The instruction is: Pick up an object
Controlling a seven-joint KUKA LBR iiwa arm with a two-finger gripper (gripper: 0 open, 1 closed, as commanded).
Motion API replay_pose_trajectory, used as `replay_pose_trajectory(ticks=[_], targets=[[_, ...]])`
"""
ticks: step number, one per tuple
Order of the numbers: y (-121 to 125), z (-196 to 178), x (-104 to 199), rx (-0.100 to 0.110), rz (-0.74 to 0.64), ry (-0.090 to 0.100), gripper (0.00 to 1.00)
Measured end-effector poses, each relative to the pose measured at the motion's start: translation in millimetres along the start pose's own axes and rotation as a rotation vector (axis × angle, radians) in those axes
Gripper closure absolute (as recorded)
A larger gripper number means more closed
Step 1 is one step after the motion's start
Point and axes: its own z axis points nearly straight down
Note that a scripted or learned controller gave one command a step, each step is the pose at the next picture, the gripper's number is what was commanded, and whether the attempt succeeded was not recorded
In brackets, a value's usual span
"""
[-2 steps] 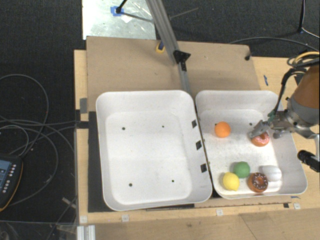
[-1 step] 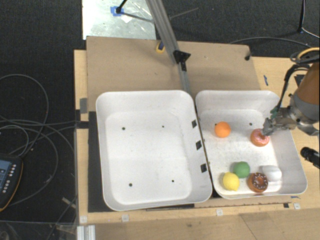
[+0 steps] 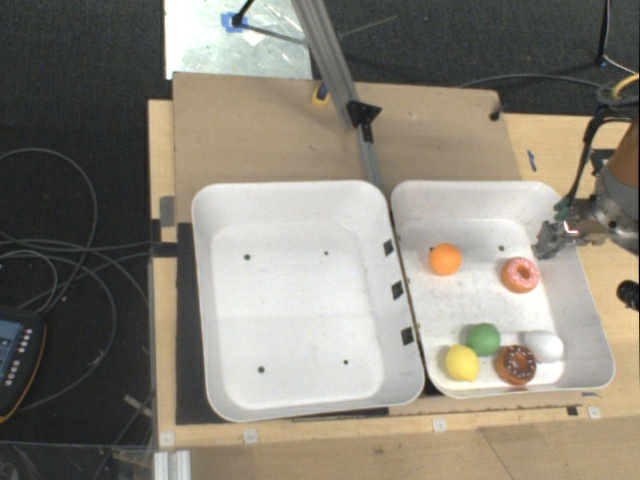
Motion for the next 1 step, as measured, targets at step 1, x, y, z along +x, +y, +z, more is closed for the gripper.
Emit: replay_pose_trajectory(ticks=[1], targets=[[-2.9,-45.9,3.9,0.000,-0.001,0.000,1.00]])
